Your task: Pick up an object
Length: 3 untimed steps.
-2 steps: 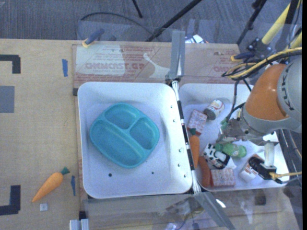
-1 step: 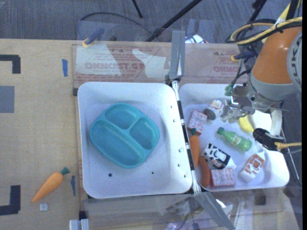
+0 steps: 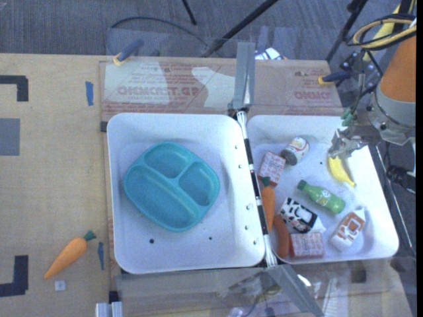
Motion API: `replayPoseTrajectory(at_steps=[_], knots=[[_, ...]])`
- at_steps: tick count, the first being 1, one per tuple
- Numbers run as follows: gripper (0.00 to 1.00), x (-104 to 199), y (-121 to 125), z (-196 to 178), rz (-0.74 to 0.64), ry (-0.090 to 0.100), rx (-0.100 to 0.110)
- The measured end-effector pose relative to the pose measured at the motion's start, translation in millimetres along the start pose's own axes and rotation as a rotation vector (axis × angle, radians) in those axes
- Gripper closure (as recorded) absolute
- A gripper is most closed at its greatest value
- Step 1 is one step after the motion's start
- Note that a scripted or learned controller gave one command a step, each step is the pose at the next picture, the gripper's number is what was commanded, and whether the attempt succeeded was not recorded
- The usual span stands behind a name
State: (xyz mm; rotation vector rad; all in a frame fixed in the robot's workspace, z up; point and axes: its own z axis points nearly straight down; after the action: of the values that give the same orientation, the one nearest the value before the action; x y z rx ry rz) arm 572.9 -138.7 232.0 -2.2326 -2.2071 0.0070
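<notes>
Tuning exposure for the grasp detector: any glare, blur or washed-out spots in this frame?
Camera view: soft overall, labels on the small packages unreadable; both white bins bright, near washed out; the pincer by the banana is blurred, its fingers unresolved; clear sheet along the front edge shows glare.

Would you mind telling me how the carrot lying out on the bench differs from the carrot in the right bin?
The bench carrot lies on the wooden surface left of both bins; the bin carrot sits inside the right bin, against its left wall. The bench carrot lies diagonally, green top toward the upper right; the bin carrot runs nearly straight up and down the picture. The bench carrot lies alone; the bin carrot is crowded by packets. Both are orange toy carrots.
</notes>
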Motion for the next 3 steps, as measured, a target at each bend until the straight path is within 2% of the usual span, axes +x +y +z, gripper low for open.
replayPoseTrajectory(at_steps=[1,2,3], knots=[[1.00,-27.4,-58.7,147.0,0.114,0.003,-0.005],[0.00,-29.1,-57.4,146.8,0.115,-0.002,-0.011],[0.00,-49.2,-49.0,147.1,-0.064,0.003,-0.008]])
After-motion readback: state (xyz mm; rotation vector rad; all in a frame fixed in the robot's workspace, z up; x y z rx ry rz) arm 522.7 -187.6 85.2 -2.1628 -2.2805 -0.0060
